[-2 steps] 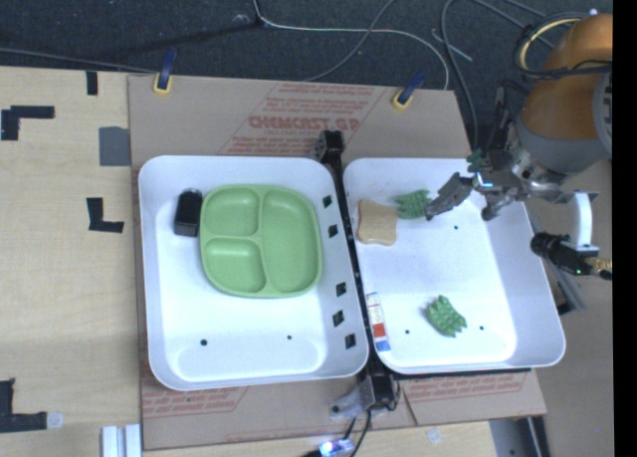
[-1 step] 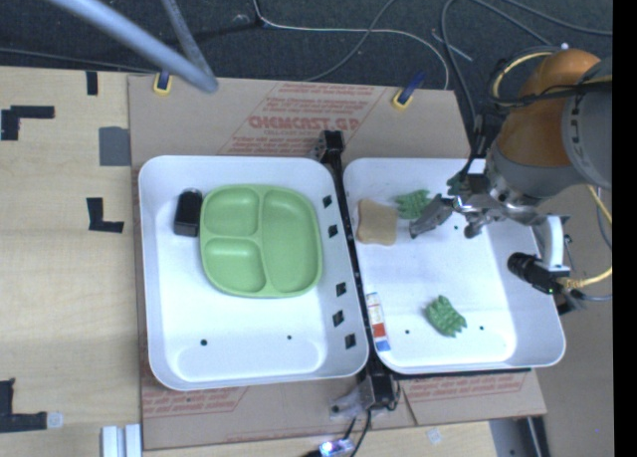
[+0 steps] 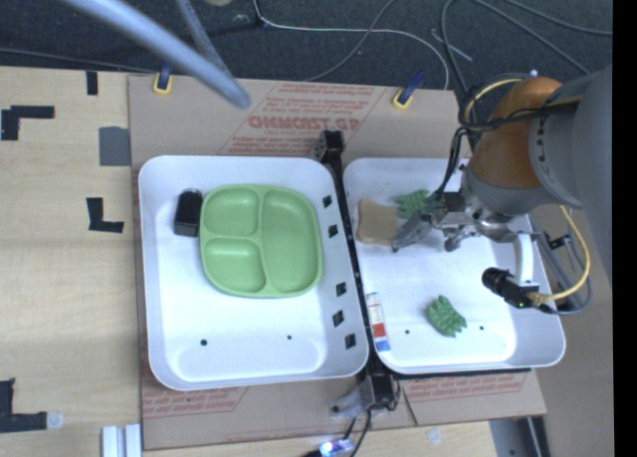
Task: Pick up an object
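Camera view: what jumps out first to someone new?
The light green divided plate fills the middle of the left bin, with a small black block at its left edge. The grey and orange arm reaches into the right bin, its gripper low near a tan piece and a green toy; another green toy lies nearer the front.

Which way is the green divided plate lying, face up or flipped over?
Face up. The green divided plate lies flat in the left bin with its three compartments showing on top, and they hold nothing.
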Controlling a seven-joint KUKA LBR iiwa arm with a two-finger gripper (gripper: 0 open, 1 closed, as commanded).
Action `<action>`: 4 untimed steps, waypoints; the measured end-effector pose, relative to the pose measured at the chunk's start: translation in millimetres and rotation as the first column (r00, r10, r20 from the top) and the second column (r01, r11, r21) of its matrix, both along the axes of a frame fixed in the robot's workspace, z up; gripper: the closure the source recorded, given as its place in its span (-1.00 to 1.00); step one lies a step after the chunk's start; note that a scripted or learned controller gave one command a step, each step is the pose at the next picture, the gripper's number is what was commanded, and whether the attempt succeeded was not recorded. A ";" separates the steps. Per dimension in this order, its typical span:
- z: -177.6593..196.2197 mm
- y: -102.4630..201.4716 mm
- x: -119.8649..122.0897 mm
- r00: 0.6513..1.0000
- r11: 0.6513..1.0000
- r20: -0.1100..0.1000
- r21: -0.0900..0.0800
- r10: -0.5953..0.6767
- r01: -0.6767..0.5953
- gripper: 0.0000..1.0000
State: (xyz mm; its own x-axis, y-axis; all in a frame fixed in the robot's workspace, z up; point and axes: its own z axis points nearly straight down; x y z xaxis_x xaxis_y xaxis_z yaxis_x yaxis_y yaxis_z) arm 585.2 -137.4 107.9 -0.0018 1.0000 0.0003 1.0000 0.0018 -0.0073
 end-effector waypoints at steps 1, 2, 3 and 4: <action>-23.7 0.3 0.2 1.000 1.000 0.007 -0.002 0.000 0.000 -1.00; -12.0 0.3 1.0 1.000 1.000 0.010 -0.003 0.001 -0.001 1.00; 48.2 -0.6 9.3 1.000 1.000 0.011 -0.001 0.000 0.000 1.00; 90.6 0.2 9.0 1.000 1.000 0.011 -0.001 0.000 0.000 1.00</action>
